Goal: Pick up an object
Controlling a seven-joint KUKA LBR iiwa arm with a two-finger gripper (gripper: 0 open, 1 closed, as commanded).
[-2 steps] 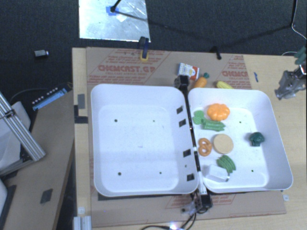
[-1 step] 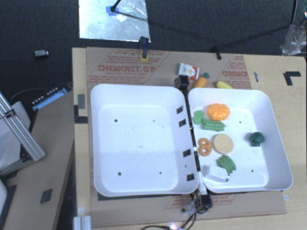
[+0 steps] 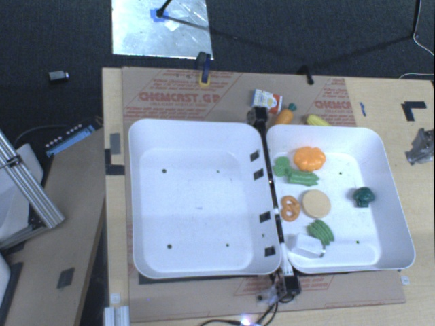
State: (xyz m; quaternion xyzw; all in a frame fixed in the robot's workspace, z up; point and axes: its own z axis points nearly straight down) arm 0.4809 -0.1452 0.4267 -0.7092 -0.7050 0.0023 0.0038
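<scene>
Camera view: right bin [image 3: 380, 148] holds all the candidates. Orange pumpkin-like toy [image 3: 309, 158] near the back, w/ a green leafy piece [image 3: 296, 176] touching it just in front. Mid-bin: pretzel [image 3: 290, 208] right against a tan round disc [image 3: 316, 203]. Dark green lump [image 3: 363, 196] sits alone toward the right wall. Green pod [image 3: 320, 231] and a white block [image 3: 308, 244] near the front. Left bin [image 3: 197, 189] has nothing to grab.

Tool [image 3: 420, 147] sits at the frame's right edge, over the surface outside the bin, well apart from every item; cannot tell how it stands.

Risks, as I judge them:
- Clustered pairs (pumpkin + leafy piece, pretzel + disc): descent between them prob. nudges one or catches two.
- Disc and pretzel lie flat, so the tool may slide over them.
- White block is low contrast on the white bin, easy to mis-target.
- Lone dark green lump is the safest pick, though close to the wall.
</scene>
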